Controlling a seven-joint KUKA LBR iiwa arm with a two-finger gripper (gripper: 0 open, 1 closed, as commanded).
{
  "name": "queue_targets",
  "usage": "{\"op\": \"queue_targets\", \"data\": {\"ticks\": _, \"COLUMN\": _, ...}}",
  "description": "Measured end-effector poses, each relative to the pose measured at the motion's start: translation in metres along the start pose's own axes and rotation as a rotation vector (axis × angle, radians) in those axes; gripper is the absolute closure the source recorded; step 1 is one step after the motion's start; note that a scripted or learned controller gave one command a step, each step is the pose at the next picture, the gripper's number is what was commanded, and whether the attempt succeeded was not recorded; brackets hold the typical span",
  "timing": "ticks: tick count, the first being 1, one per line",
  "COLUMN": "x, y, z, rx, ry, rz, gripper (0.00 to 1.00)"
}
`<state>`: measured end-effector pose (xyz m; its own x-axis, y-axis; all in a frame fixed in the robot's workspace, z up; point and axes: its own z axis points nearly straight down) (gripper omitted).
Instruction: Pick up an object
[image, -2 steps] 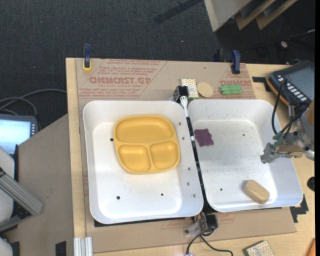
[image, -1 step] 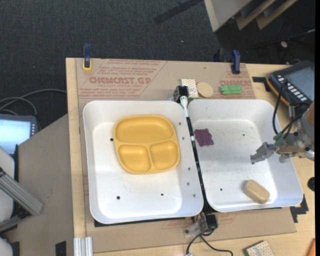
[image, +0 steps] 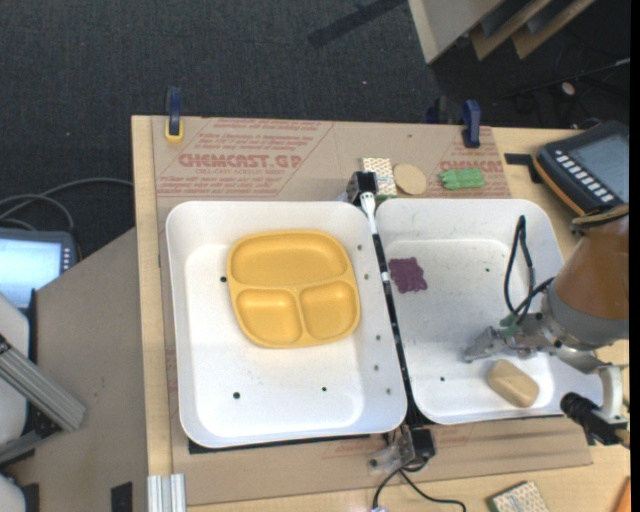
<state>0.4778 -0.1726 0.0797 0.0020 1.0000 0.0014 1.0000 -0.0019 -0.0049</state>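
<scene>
The grey metal gripper (image: 482, 345) hung low in the right white plastic bin (image: 440, 225), at about four o'clock on the bench. I could not tell if it was pinching or let go. A tan rounded block (image: 512, 383) lay just beside it, toward five o'clock, not between anything, so it looked like the thing to grab. A flat purple scrap (image: 407, 274) sat well apart at eleven o'clock in that bin. A yellow plastic tray with three pockets (image: 293, 287) rested in the left white bin (image: 190, 330), out of the way.
</scene>
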Motion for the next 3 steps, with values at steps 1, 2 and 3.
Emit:
{"op": "queue_targets", "data": {"ticks": 1, "x": 0.047, "y": 0.043, "z": -0.005, "rx": -0.009, "ry": -0.002, "rz": -0.008, "gripper": 0.00}}
{"op": "queue_targets", "data": {"ticks": 2, "x": 0.078, "y": 0.072, "z": -0.005, "rx": -0.009, "ry": -0.003, "rz": -0.006, "gripper": 0.00}}
{"op": "queue_targets", "data": {"ticks": 3, "x": 0.076, "y": 0.127, "z": -0.006, "rx": -0.011, "ry": -0.004, "rz": -0.004, "gripper": 0.00}}
